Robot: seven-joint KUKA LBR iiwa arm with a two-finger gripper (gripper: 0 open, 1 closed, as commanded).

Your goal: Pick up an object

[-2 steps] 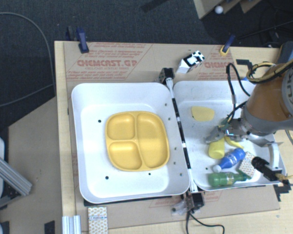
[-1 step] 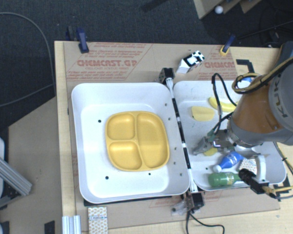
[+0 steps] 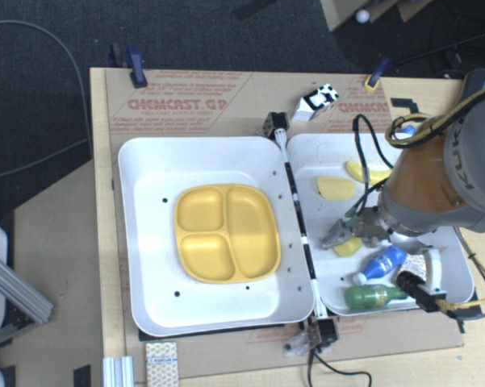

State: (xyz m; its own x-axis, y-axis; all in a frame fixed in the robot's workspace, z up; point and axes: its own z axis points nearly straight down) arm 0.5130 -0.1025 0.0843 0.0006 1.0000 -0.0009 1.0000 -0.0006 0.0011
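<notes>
We saw two bins [image 3: 145, 216] of smooth white plastic with a soft shine. The yellow divided plate [image 3: 226, 232] looked like matt plastic. The worktop [image 3: 105, 119] was covered with brown printed cardboard. The green bottle [image 3: 371, 297] looked glossy, and the hand [image 3: 349, 234] was dull grey metal.

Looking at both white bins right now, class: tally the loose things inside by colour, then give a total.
Yellow: 4, the divided plate and three pieces
Blue: 1, a bottle
Green: 1, a bottle
Total: 6
</notes>
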